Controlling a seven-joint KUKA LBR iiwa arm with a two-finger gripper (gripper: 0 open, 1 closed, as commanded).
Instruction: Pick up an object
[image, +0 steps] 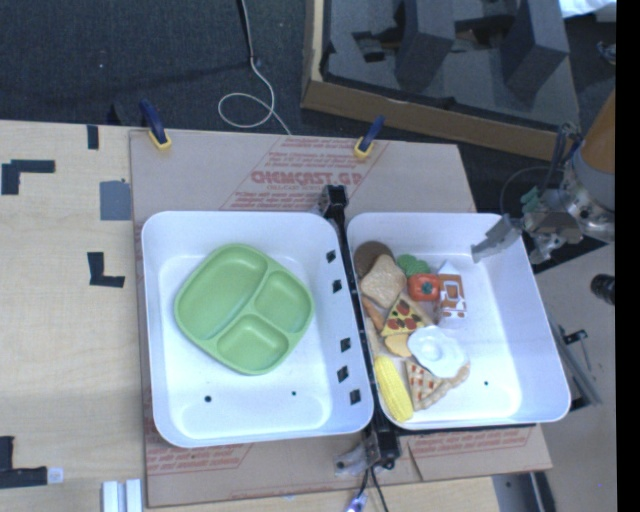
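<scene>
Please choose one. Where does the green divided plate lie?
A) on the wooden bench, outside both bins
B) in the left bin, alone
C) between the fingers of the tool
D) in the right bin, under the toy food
B: the green divided plate lies flat on the floor of the left bin, while the pile of toy food sits in the right bin.

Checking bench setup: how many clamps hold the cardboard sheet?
2, both on the cardboard's far edge: one blue-and-yellow clamp at the far-left corner, one clamp right of center, behind the right bin. Others may be out of sight.
</scene>
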